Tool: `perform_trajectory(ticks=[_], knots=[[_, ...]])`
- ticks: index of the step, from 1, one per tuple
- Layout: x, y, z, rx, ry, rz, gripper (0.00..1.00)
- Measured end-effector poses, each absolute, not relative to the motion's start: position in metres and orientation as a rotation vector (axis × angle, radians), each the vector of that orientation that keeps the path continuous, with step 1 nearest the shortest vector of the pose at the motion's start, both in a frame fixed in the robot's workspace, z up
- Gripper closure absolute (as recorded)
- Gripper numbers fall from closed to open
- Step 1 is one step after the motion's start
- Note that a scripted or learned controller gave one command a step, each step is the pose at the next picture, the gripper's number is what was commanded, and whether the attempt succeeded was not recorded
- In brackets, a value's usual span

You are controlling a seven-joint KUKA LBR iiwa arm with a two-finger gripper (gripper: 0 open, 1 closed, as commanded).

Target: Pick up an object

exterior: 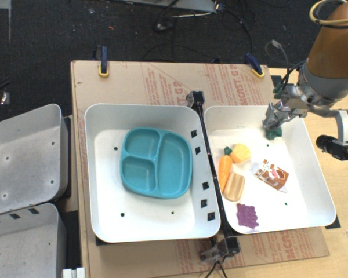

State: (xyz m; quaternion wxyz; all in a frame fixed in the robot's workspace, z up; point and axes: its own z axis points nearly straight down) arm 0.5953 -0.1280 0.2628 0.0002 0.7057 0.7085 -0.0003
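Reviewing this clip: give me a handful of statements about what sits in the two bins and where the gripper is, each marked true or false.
1. The teal divided plate lies in the left bin. True.
2. The toy carrot lies on the plate. False: it lies in the right bin, near the wall between the bins.
3. The gripper is at the far edge of the right bin, over a small dark green object. True.
4. The purple grapes are the item nearest the gripper. False: they lie at the near end of the bin, farthest from it.
5. The yellow corn piece touches the snack packet. False: white bin floor shows between them.
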Motion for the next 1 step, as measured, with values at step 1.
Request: perform_trajectory(ticks=[1], knots=[[0.6013, -0.0657, 0.2608, 2.214, 2.230, 0.001, 1.00]])
